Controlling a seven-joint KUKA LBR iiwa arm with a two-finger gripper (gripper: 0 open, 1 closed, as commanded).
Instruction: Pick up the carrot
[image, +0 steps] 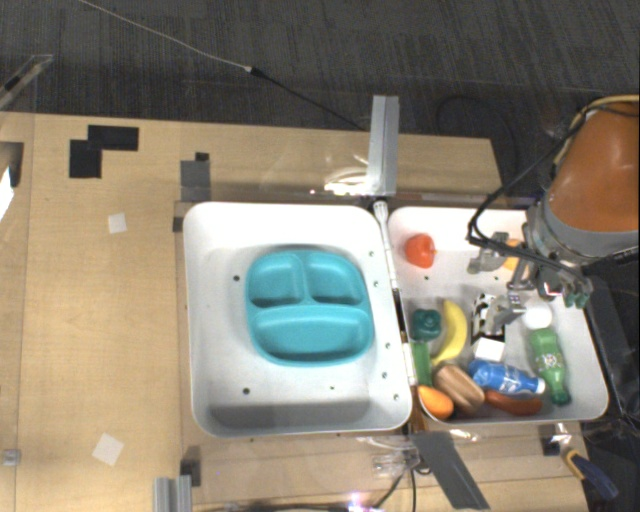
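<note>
Camera view: both white bins are seen from above at a slant. The left bin (200, 330) is taken up by a teal divided plate (305, 305), so all the clutter is packed into the right bin (590, 400).

The carrot (434, 399) is taken to be the orange piece wedged in the near left corner of the right bin. It's hard against the dividing wall, and what looks like its green top is pointed up along that wall. It's crowded: a brown bun-like thing (461, 384) is pressed right against it and a banana (453, 331) is laid just above. That corner spot is probably why it's awkward to get at, with the wall on one side and neighbours on the other.

The gripper (500, 308) is hung over the middle of the right bin, near a white block (488, 349) and a blue bottle (506, 378), well apart from the carrot. Nothing is seen held in it.

Hard to make out: whether the claw is released or clenched can't be told, since it's lost in a dark tangle of cables and metal. The arm is cut off at the right edge. A red tomato-like item (420, 250) is left alone at the far end.
</note>
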